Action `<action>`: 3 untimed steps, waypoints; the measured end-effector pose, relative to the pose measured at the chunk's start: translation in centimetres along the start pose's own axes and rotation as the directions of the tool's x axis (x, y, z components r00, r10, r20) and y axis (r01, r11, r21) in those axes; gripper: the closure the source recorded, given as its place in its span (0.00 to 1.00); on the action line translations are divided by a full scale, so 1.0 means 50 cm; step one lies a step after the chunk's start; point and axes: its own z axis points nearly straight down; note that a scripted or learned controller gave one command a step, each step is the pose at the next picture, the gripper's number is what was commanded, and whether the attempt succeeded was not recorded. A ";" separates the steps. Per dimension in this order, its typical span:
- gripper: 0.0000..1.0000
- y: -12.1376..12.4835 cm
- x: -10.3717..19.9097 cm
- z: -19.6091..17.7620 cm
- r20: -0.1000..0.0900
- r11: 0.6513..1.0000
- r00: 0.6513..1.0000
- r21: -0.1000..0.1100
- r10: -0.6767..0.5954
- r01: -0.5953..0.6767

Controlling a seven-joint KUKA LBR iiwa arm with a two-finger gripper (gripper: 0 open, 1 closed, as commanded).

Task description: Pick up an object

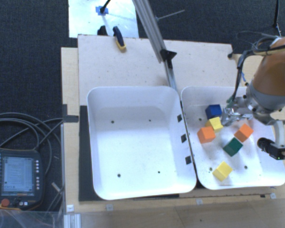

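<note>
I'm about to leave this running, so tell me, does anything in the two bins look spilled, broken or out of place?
Nothing stands out. All six blocks lie loose inside the right bin, none cracked or hanging over its rim. The gripper sits low beside the blue block.

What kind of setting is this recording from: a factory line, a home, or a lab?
Most likely a robotics lab test bench: two white bins side by side, coloured blocks as grasp targets, and a teach pendant with cables lying beside the bench.
</note>
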 end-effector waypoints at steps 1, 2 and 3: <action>1.00 0.011 0.010 -0.126 0.000 1.000 1.000 -0.001 -0.001 0.001; 1.00 0.013 0.009 -0.145 -0.001 1.000 1.000 0.004 -0.001 0.001; 1.00 -0.005 0.096 -0.148 -0.003 1.000 1.000 0.007 -0.005 0.005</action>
